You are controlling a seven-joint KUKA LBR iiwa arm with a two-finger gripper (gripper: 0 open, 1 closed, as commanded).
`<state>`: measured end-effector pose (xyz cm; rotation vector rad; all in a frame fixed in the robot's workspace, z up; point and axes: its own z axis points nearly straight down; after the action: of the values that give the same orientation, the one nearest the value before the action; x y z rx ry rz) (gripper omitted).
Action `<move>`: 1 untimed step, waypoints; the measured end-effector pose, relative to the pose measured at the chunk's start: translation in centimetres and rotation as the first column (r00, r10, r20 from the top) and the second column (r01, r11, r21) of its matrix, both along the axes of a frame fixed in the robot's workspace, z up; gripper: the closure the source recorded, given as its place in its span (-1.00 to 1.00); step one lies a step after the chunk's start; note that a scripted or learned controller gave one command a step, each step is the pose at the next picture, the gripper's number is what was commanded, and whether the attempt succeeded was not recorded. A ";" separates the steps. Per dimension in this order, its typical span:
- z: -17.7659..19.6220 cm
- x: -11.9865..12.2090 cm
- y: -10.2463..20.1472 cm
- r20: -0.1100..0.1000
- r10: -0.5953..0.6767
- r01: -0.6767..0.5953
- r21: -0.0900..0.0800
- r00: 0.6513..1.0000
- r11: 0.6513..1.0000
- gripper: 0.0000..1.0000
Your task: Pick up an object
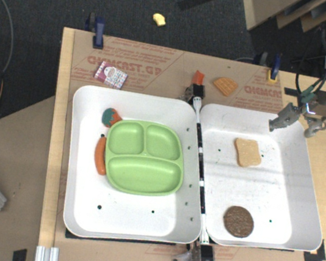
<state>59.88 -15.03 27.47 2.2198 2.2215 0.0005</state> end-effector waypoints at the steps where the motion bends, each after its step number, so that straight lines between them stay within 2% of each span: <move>1: -10.7 2.1 -1.1 0.001 -0.001 0.001 0.000 1.000 1.000 -1.00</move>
<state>62.03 -16.15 16.74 2.2212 2.2201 0.0016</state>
